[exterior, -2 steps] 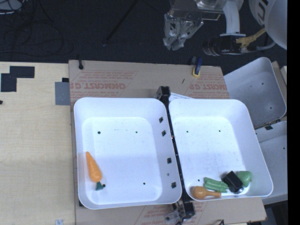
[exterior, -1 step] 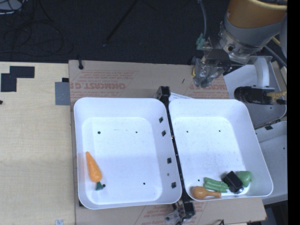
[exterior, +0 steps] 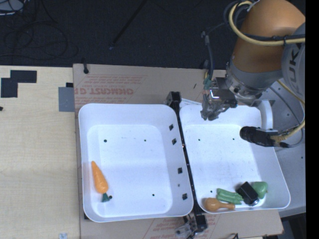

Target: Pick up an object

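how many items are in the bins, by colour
orange: 2, the carrot in the left bin and an orange-tan piece in the right bin
green: 2, a pod-shaped piece and a rounder piece, both right bin
black: 1, a block, right bin
total: 5
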Controlling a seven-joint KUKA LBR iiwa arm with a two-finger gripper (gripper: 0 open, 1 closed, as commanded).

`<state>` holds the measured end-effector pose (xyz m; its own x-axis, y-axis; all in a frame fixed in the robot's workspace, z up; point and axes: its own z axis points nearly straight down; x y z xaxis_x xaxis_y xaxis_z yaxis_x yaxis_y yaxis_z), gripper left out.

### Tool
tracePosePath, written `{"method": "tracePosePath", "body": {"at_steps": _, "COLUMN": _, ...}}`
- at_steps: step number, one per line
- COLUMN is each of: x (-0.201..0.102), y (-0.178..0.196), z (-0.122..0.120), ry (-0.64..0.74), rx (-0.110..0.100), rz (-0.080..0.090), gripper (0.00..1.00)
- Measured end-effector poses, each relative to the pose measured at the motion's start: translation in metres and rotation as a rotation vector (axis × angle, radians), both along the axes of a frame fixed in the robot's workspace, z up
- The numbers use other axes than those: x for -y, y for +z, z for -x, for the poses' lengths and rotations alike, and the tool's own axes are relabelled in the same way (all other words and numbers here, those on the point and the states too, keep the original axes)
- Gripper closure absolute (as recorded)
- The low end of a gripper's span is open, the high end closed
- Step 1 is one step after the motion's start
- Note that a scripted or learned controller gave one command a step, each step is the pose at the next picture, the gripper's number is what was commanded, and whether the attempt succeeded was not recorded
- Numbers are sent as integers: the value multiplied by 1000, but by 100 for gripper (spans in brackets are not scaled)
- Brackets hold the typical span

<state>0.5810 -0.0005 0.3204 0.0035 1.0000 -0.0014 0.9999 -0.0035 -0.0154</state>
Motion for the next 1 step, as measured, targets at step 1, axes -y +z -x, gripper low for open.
{"method": "tracePosePath", "body": {"at_steps": 1, "x": -44, "y": 31, "z": -2, "ry": 7, "rx": 15, "rz": -1, "gripper": 100}}
